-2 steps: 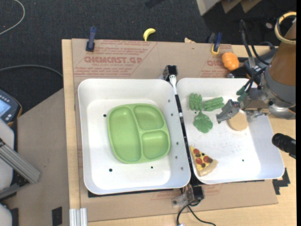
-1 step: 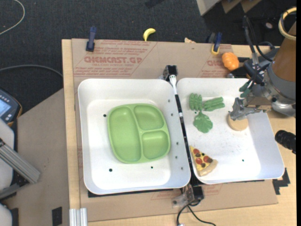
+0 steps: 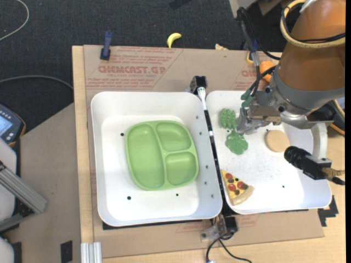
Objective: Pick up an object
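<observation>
the green leaf (image 3: 237,144) lies just at the tip of the gripper (image 3: 242,128), toward the view's lower left; whether the jaws are apart i cannot tell.

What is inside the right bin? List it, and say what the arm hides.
A green leaf, a green sprig, a tan disc, a pizza slice. The arm covers the bin's far corner; anything beneath is hidden.

Left bin (image 3: 98,147): divided plate (image 3: 162,155) in its middle.
Right bin (image 3: 274,185): far leaf piece (image 3: 227,118) and near leaf piece (image 3: 237,143) along the left wall; biscuit (image 3: 277,141) right of them; pizza slice (image 3: 237,188) in the near-left corner.
</observation>
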`<state>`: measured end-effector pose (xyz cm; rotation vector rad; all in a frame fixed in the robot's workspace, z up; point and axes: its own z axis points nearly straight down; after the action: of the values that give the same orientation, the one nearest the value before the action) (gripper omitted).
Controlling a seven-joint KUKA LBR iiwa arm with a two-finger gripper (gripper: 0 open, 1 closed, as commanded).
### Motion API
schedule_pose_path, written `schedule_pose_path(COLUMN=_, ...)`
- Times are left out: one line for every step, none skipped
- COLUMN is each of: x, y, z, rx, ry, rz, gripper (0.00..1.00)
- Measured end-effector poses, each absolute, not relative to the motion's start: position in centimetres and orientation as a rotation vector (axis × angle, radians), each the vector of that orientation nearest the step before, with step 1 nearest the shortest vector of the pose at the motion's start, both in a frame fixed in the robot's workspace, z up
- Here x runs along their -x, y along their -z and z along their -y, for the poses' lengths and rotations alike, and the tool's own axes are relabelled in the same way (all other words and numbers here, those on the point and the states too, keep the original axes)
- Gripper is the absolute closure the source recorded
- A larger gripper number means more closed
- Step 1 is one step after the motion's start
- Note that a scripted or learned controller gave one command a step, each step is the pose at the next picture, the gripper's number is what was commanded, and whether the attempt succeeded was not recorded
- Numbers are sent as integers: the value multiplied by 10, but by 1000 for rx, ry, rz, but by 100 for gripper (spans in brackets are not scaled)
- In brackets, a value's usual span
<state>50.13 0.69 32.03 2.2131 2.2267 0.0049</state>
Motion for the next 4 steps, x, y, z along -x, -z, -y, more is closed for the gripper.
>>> schedule_pose_path(x=-502, y=-211, z=46, rx=-2231, ry=9, rz=-2220, gripper=100)
schedule_pose_path(x=-479, y=-273, z=-20, rx=-2216, ry=-4, rz=-2224, gripper=100)
schedule_pose_path(x=-480, y=-509, z=-28, rx=-2208, ry=-28, rz=-2214, gripper=100)
schedule_pose_path(x=-479, y=-537, z=99, rx=-2227, ry=-5, rz=-2202, gripper=100)
